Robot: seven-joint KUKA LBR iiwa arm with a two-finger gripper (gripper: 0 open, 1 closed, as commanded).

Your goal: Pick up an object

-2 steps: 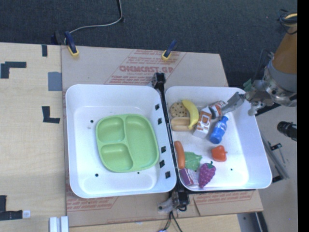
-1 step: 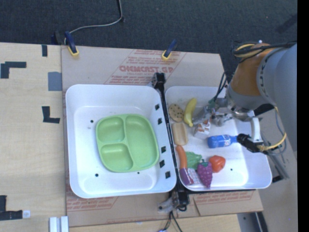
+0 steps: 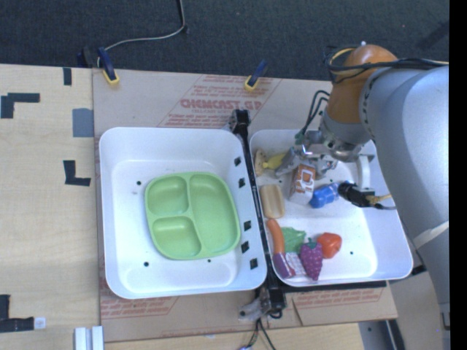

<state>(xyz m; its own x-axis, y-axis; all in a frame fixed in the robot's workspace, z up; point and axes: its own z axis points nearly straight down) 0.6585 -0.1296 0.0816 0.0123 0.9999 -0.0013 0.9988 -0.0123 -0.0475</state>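
Observation:
My gripper (image 3: 309,160) hangs low over the back of the right bin (image 3: 379,257), reaching in from the right. Directly under it stands a small brown-and-white carton (image 3: 303,181), which touches or sits very close to the gripper's tip. A blue toy (image 3: 323,195) lies just right of the carton. A yellow piece (image 3: 269,162) lies to the left of the gripper, near the bin's back-left corner. The view does not show whether anything is between the fingers.
A tan bread loaf (image 3: 272,200), an orange carrot (image 3: 275,235), a green leafy piece (image 3: 294,238), purple grapes (image 3: 311,259), a red pepper (image 3: 330,244) and a purple eggplant (image 3: 283,265) fill the right bin's front. The left bin (image 3: 120,159) holds a green divided plate (image 3: 193,215).

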